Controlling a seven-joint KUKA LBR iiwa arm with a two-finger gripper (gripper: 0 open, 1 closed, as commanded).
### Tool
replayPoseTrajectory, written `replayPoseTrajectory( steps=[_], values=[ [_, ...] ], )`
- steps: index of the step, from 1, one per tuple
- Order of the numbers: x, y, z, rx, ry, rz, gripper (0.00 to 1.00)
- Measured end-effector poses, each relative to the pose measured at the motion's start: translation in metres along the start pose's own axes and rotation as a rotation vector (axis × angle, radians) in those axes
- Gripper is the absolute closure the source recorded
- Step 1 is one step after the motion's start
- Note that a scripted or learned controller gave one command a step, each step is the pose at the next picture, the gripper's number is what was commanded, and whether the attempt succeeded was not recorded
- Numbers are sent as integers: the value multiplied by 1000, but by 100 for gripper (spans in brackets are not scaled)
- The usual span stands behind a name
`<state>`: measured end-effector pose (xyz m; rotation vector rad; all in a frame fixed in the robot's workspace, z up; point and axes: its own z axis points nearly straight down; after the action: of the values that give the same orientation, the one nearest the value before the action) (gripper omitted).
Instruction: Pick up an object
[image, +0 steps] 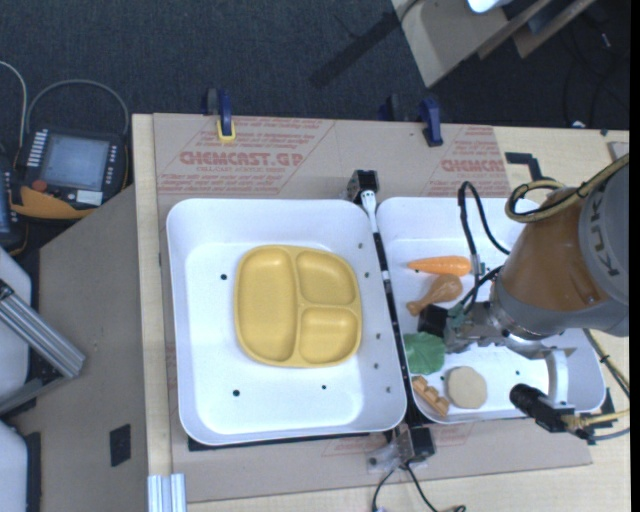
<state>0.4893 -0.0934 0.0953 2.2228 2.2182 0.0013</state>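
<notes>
Fingers, can't tell if they're apart or together from this angle, the wrist blocks them; the gripper (437, 325) is down low in the right bin (590, 385), at its left side, where the clutter sits; makes sense, since the arm comes in from the right and that's the bin with small grabbable stuff; it sits between a tan lump (441, 290) on the far side and a green thing (424, 352) on the near side, close to both, and I can't say it's touching either; nothing visibly held, so I'd call the pick not done yet. My guess for the target is the green thing: bright green, lumpy, soft-looking, pushed up against the bin's left wall; that wall could crowd a grab. Also in there: a carrot (440, 266) further back, a beige disc (465, 387) near the front; left bin (195, 350) has a yellow tray (298, 305), probably too wide and flat to bother with.
</notes>
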Motion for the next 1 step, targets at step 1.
replayPoseTrajectory(
  steps=[1],
  values=[
    [-3, 2, -63, -6, -2, -2, 100]
  ],
)
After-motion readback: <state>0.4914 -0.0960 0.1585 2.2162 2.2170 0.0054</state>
